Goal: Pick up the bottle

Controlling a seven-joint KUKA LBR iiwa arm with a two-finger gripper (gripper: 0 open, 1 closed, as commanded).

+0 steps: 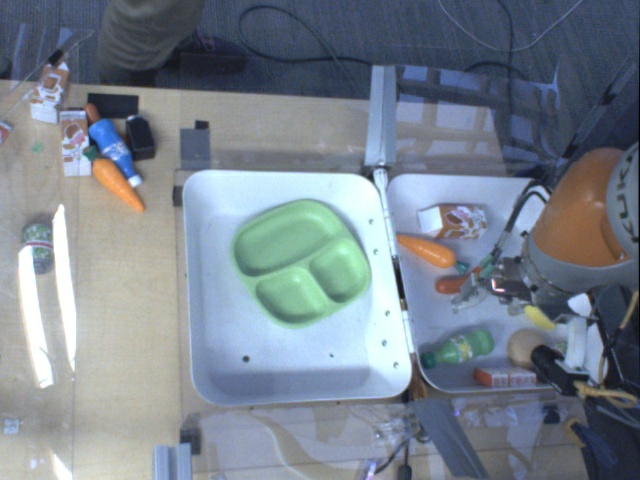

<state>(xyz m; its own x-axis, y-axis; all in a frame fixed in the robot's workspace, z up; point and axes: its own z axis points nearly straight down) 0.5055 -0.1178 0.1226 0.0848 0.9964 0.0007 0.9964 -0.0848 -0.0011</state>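
Camera view: your gripper (478, 290) hovers in the right bin (520, 186), jaws slightly parted and holding nothing, approaching; next, descend onto the green bottle (458, 349) lying just below.

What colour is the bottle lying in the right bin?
Green, with a yellowish label; the bottle shows clearly in the camera view.

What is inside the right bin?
Right bin holds a green bottle, carrot, carton, red piece and round item. The arm covers its right side.
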